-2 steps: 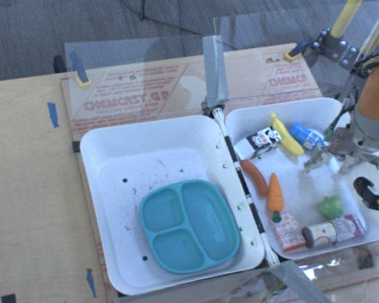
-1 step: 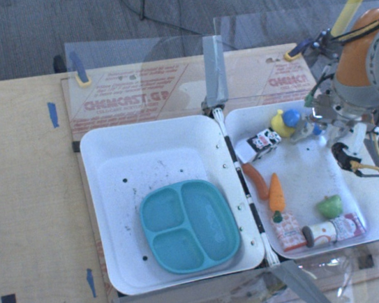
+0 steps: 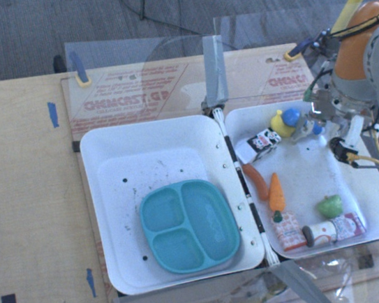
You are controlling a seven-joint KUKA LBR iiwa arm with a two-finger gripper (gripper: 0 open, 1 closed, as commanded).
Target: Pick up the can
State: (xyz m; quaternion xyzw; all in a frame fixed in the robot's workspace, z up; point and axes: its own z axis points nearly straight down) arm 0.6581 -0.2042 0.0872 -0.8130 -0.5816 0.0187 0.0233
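On the left, the left bin (image 3: pixel 94 151) holds just a teal plate (image 3: pixel 188 225), three compartments, sitting toward the near right corner and flat on the floor. Across the divider into the right bin (image 3: pixel 304 169), and it is busier here: a red sausage (image 3: pixel 253 179) lies along the left wall, and a black-and-white carton (image 3: pixel 263 141) sits just behind it. A carrot (image 3: pixel 275 193) lies beside the sausage, close to it, tip pointing away from the camera. At the near edge there is a pink box (image 3: pixel 289 231), and right next to it, touching or nearly so, the can (image 3: pixel 334 230), down on its side along the near wall, white end toward the box. A green fruit (image 3: pixel 330 205) sits just behind the can. Up at the far end, a yellow-and-blue toy (image 3: pixel 284 121) sits near the back wall, and the gripper (image 3: pixel 314 123) hangs just to its right, over the far right corner, well apart from the can. Whether the gripper is spread or pressed together cannot be told from this angle. The arm (image 3: pixel 361 51) comes in from the right, orange band showing.
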